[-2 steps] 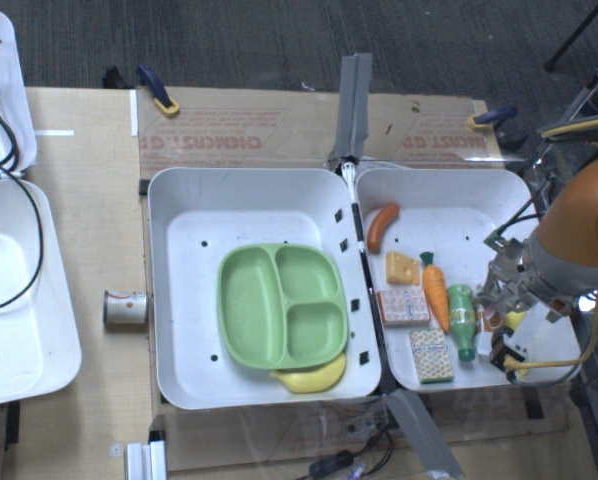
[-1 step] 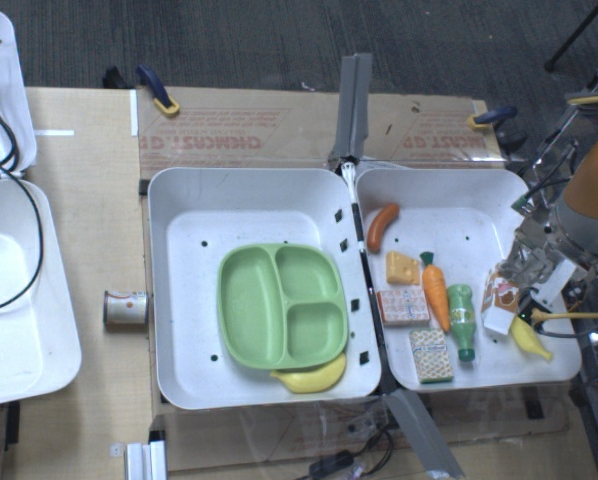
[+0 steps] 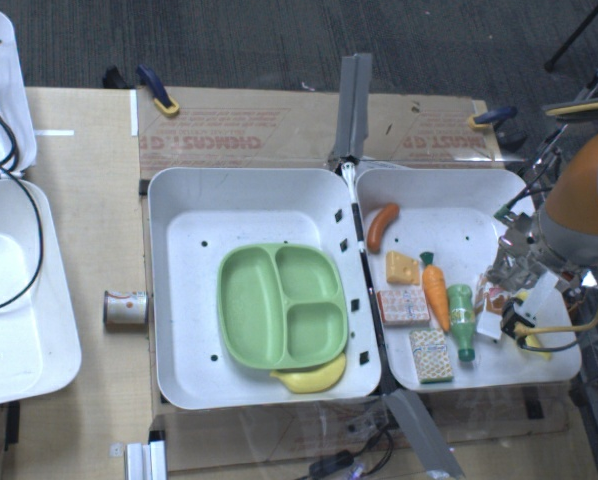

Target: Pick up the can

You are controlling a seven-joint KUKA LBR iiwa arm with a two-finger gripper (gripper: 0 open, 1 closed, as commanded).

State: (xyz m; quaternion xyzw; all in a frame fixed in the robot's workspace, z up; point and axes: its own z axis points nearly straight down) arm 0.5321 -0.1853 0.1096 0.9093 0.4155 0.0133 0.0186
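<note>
The can (image 3: 126, 309) lies on its side on the worktop (image 3: 89, 168), outside both bins, just beside the outer left wall of the left bin (image 3: 179, 198). Its body looks silvery with a band of red or orange near one end (the label is too small to read). It touches nothing else that can be made out.

Inside the left bin sits a green divided plate (image 3: 282, 304) with three compartments, set a little askew. A yellow banana (image 3: 309, 377) peeks out from under the plate's near edge, against the bin's front wall.

The right bin (image 3: 419, 183) holds a cluster of toy food. A reddish sausage (image 3: 381, 226) lies tilted near its left wall. Below it comes a yellow cheese wedge (image 3: 402, 267), then a pinkish flat box (image 3: 404, 307), then a pale patterned box (image 3: 432, 355) near the front. An orange carrot (image 3: 435, 295) lies lengthwise just right of the cheese and the pink box, and a green bottle (image 3: 462, 320) lies just beside the carrot, its cap pointing to the front.

The pincer (image 3: 506, 286) hangs over the right part of the right bin, well apart from the can, with the arm's orange band (image 3: 589, 193) above it. Whether it is open or closed cannot be told here (wires and small parts crowd it), and nothing can be seen gripped in it.
</note>
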